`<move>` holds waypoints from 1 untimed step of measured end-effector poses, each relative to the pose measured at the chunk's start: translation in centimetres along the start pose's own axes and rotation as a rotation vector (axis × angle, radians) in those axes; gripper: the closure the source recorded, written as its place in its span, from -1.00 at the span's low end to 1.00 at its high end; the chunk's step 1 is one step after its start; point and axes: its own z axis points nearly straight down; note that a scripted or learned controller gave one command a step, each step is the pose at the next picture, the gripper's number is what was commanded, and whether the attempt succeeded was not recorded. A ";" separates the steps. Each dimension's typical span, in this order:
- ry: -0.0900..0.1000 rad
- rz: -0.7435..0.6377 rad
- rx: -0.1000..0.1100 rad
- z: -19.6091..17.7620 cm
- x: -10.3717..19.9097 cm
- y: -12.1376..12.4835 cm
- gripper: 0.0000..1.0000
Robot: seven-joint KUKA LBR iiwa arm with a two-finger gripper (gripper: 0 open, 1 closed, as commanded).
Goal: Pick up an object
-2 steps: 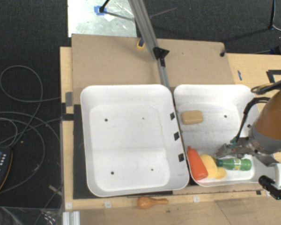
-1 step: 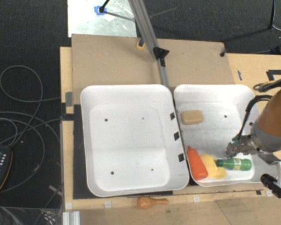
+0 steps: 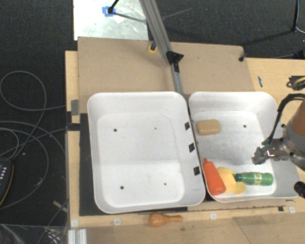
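Best bet for the pick: the green bottle (image 3: pixel 254 178), lying on its side near the right bin's (image 3: pixel 229 101) front wall, at about five o'clock in that bin, its left end touching a yellow object (image 3: pixel 229 178) which in turn leans on an orange bottle (image 3: pixel 213 177); alone at ten o'clock, well apart from the cluster, a tan block (image 3: pixel 208 127). Just above the bottle, at roughly three o'clock, the gripper (image 3: pixel 264 154), nothing seen between its fingers, spread or pressed together impossible to tell. Probably wise to descend over the bottle's free right half, closing across its narrow width, clear of the yellow neighbour and the wall.
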 end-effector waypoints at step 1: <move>-0.001 -0.003 -0.002 -6.2 -0.2 -0.4 1.00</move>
